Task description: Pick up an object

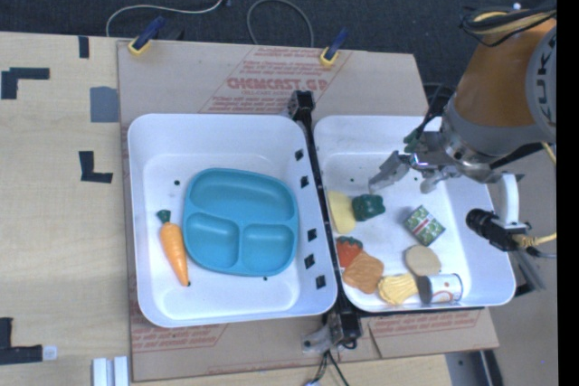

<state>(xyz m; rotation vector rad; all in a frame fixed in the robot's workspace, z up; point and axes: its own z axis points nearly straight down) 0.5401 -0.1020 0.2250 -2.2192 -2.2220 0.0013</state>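
I take the dark green toy (367,208) as the likely target: it lies on the floor of the right bin (484,285), touching a pale yellow piece (341,212). My tool (412,174) hangs just above and to its right, fingers spread and empty, probably lined up for a drop. The other toys crowd the bin's near edge, so that one sits freer. The left bin (145,194) holds a blue plate (241,222) and a carrot (173,250) beside it.

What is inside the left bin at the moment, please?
The left bin holds a blue plate and a carrot beside it. The bin floor beneath the plate is covered.
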